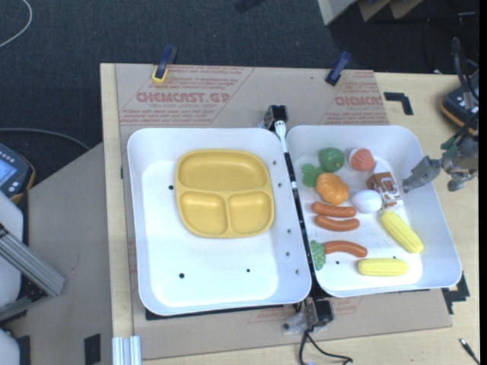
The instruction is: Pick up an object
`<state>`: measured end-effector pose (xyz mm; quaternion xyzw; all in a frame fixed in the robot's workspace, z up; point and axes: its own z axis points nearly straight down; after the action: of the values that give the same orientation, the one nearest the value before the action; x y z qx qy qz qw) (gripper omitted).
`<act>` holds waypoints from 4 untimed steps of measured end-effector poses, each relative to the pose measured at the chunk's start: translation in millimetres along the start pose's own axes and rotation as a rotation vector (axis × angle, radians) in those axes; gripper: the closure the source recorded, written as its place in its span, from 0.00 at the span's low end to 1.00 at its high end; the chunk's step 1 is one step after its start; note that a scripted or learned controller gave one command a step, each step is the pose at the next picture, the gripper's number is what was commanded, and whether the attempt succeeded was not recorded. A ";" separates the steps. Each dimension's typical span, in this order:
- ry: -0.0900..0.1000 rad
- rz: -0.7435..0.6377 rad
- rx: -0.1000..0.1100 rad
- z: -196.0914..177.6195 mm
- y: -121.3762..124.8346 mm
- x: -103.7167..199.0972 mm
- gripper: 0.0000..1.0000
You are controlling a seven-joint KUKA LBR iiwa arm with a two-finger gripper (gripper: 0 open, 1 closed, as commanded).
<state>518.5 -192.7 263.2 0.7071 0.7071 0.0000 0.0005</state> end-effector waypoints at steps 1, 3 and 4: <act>0.007 -0.006 0.012 123.0 -9.0 78.5 0.00; 0.001 0.001 -0.002 167.9 -38.8 100.8 1.00; 0.001 -0.008 -0.012 34.9 -33.7 171.2 1.00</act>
<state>484.7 -21.6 228.1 0.7041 0.7101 0.0047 0.0042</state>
